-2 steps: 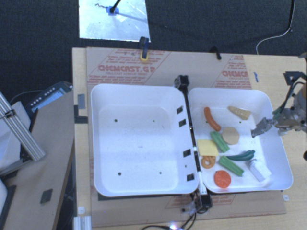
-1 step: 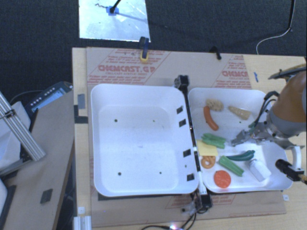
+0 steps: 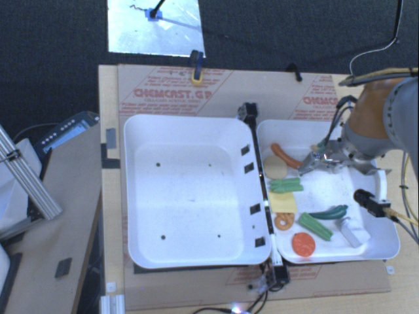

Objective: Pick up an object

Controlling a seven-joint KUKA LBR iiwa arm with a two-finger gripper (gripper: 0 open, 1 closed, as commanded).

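The right bin (image 3: 383, 244) holds several toy foods. An orange carrot-like piece (image 3: 284, 154) lies at its back left, beside a beige round piece (image 3: 275, 169). Below them are a light green flat piece (image 3: 286, 186), a yellow square (image 3: 283, 203), an orange ring (image 3: 284, 222), a green pod (image 3: 315, 226) and a red disc (image 3: 303, 244). A dark green curved piece (image 3: 329, 212) and a pale block (image 3: 351, 231) lie further right. My gripper (image 3: 313, 161) hangs low over the bin's back middle, just right of the carrot-like piece's end.
The left bin (image 3: 134, 175) stands beside the right one, with a black divider strip (image 3: 256, 175) between them. The grey arm with its orange band (image 3: 376, 113) crosses the right bin's far right corner. A black fitting (image 3: 368, 203) sits at the right rim.
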